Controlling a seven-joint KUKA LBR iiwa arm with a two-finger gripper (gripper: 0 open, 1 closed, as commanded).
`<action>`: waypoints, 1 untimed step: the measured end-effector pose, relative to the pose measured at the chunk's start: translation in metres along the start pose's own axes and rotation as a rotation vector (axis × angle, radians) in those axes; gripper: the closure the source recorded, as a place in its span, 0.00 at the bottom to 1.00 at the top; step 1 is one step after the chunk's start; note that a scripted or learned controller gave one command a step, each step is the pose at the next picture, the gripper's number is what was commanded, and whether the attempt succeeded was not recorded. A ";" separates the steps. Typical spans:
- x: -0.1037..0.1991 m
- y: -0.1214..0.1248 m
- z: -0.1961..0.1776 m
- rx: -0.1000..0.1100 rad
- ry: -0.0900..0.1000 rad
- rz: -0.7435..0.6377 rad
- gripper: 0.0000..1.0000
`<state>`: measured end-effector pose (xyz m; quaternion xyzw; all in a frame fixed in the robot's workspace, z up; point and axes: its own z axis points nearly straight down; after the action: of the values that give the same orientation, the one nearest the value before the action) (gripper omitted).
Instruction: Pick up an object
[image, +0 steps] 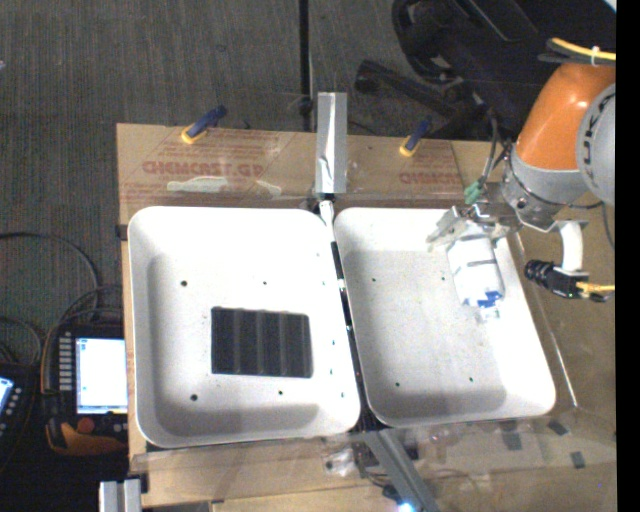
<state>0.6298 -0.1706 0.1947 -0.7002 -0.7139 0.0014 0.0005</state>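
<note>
Bins (160, 250): white matt plastic, smooth. Dark ribbed block (261, 342): matt, looks plastic. Bench board (135, 165): brown, cardboard-like. Arm band (560, 105): glossy orange. Clear glossy packet (477, 272) with blue print.

There are two shallow white plastic bins, the left one (160, 260) and the right one (400, 350). One flat black ribbed rectangle (261, 342) lies in the left bin. One clear plastic packet with blue print (478, 275) is over the right bin. Two blue and yellow clamps (203, 124) (415, 137) sit on the table's far edge. There is one grey and orange robot arm (565, 130).
</note>
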 end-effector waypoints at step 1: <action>-0.048 0.003 0.086 -0.002 0.005 -0.153 0.00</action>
<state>0.6331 -0.2186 0.1090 -0.6436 -0.7653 -0.0010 0.0018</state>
